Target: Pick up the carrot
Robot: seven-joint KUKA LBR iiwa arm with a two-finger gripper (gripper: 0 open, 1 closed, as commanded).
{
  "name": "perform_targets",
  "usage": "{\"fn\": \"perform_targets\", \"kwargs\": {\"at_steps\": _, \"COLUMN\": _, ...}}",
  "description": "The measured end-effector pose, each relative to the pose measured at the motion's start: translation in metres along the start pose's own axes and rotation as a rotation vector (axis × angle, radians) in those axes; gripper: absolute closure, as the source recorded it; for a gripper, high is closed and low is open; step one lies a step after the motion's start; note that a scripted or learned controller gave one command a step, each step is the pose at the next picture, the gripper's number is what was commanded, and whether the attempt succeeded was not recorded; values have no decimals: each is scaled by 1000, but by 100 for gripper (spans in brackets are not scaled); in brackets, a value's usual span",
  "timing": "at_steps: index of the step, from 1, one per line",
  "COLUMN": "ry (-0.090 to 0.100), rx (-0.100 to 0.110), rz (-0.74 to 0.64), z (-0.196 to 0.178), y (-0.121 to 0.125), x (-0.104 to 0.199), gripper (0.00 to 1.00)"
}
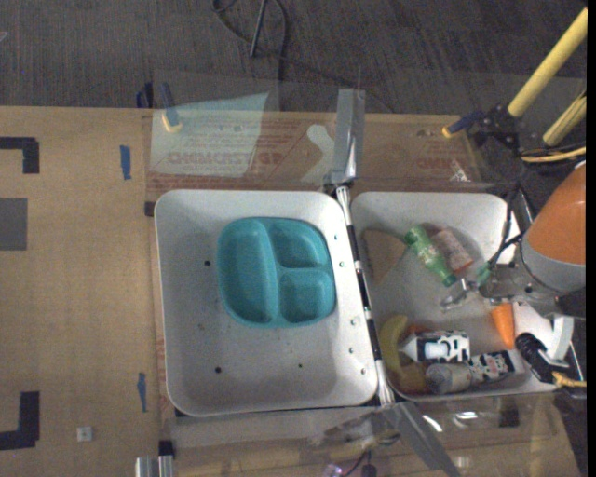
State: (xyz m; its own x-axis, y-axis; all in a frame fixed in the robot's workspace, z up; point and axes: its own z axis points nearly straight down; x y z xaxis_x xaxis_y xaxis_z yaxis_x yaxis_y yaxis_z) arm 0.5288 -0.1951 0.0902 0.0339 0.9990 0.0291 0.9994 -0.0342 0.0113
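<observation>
Robot lab / test bench, not home. Plywood benchtop [74,307] w/ black tape marks [20,155] + blue tape bits [125,162]. Two white bins [186,373] fixed side by side, clear plastic sheet [233,140] behind. Cables [251,28] on grey carpet floor [112,47]. Yellow poles [549,65] at right. Grey-orange robot arm [559,233] over right bin.

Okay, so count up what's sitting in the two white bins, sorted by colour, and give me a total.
Teal: 1, the divided plate in the left bin.
Green: 1, a bottle.
Orange: 1, the carrot.
Yellow: 1, a banana.
Black and white: 2, a cow-patterned carton and a similar packet.
Total: 6 that I can tell apart.
</observation>
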Motion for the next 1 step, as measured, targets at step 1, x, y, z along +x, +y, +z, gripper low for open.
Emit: {"fn": "perform_targets", "kwargs": {"at_steps": 1, "ry": -23, "rx": -8, "rz": 6, "z": -11, "y": 0, "x": -9, "gripper": 100}}
